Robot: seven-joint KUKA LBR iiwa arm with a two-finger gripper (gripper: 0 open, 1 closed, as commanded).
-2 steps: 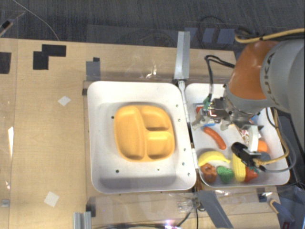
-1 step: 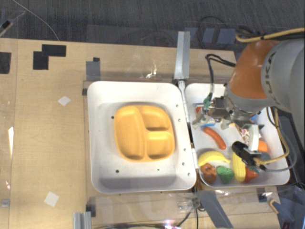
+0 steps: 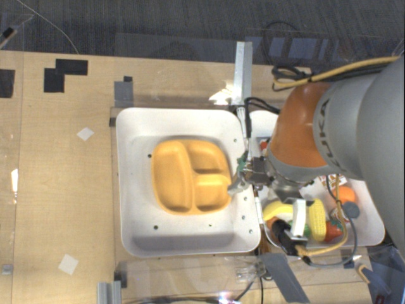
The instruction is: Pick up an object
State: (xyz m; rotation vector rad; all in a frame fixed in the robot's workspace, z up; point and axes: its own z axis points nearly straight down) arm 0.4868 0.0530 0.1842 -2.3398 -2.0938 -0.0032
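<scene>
My gripper [image 3: 243, 175] hangs over the divide between the two bins, at the right rim of a yellow divided plate [image 3: 190, 175] that lies in the left bin [image 3: 136, 233]. Nothing shows held in it. In the right bin [image 3: 373, 230], below the wrist, lie a yellow banana-like piece [image 3: 277, 208], a corn cob [image 3: 316, 220], a red item [image 3: 334, 234], an orange ball [image 3: 347, 194] and a small grey-blue piece [image 3: 352, 212]. The arm's grey and orange body hides most of the right bin.
A metal post [image 3: 242, 75] stands at the back between the bins. Black patches [image 3: 63, 73] mark the wooden bench at the far left. A yellow cable [image 3: 345, 68] runs along the arm at the upper right.
</scene>
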